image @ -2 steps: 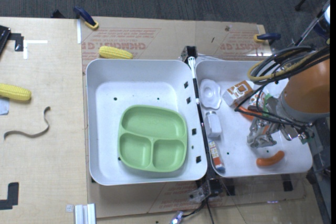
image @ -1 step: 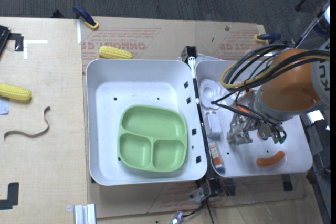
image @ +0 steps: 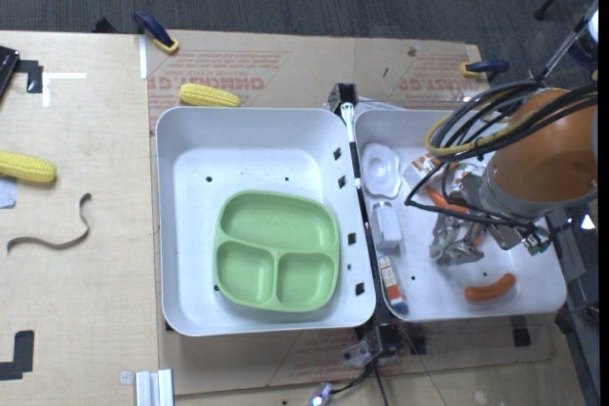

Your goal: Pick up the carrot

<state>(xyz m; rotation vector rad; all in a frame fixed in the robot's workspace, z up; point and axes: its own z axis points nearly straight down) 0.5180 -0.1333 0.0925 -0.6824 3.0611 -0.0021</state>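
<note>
Gripper [image: 455, 247] is low in the right bin [image: 533, 299] — can't tell how the claw stands. Carrot [image: 490, 289] lies on the bin floor near the front edge, just beside the gripper, apart from it. Left bin [image: 181, 204] holds a green plate [image: 278, 251].

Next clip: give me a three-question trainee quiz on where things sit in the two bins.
1. True or false: the green three-compartment plastic plate lies in the left white bin.
2. Which bin holds the orange sausage-shaped item? A) left B) right white bin
3. Fill in: the robot's hand hovers over the ____ bin.

Key: 1 true. 2 B; the item lies near the front edge, apart from the hand. 3 right.
</note>
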